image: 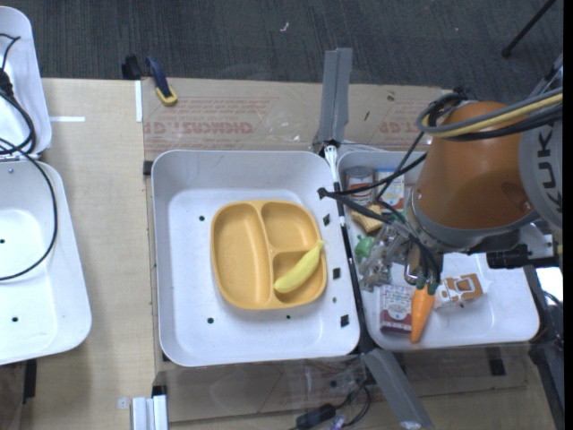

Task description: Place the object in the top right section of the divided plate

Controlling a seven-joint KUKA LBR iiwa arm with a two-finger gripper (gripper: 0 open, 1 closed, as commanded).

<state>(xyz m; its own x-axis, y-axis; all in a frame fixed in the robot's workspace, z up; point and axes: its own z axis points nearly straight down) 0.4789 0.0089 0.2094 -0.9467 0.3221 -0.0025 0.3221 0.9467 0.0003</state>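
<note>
Arm over right bin (501, 325), pincer (414, 271) grip unreadable; banana (298, 270) lies in plate (235, 258)'s lower-right section — not the target.

Even, bright overhead light. Left bin (170, 267) near blown-out white, mild glare on rim. Soft short shadows under yellow plate (246, 258) and banana (300, 269). Orange arm cover (470, 164) shows sheen. Focus fairly sharp; dark floor grainy.

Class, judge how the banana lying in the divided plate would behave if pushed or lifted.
The banana is curved and smooth, so it would probably pivot or slide rather than roll. One end rests over the yellow plate rim, so a nudge may tip it out.
</note>
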